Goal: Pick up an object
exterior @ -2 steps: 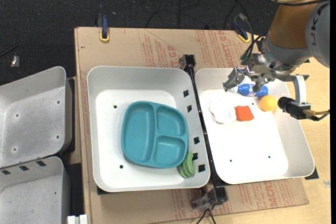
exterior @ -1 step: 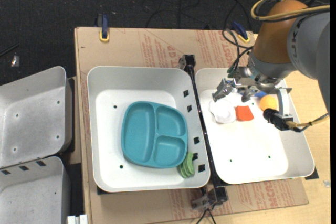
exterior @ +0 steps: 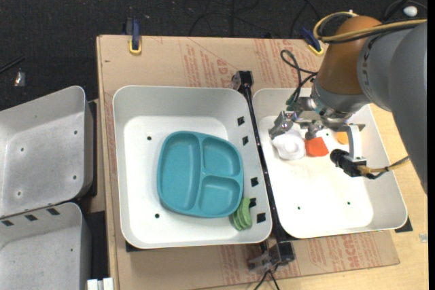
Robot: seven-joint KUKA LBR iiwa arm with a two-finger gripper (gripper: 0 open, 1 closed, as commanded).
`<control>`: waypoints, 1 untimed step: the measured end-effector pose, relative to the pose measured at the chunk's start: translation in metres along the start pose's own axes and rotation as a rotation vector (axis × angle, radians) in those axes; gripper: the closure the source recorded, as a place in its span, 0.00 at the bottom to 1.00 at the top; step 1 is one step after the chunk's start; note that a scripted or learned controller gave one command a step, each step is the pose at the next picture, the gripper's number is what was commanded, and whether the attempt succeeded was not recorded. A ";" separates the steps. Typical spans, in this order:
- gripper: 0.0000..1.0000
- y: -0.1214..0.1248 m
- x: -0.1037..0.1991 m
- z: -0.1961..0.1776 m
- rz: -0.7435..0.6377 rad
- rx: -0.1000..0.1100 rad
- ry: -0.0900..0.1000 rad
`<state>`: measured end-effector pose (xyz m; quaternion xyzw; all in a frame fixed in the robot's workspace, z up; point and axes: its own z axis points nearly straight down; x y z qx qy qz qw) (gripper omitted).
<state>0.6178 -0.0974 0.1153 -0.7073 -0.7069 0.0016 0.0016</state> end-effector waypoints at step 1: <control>0.00 0.000 0.001 0.024 0.000 -0.003 0.000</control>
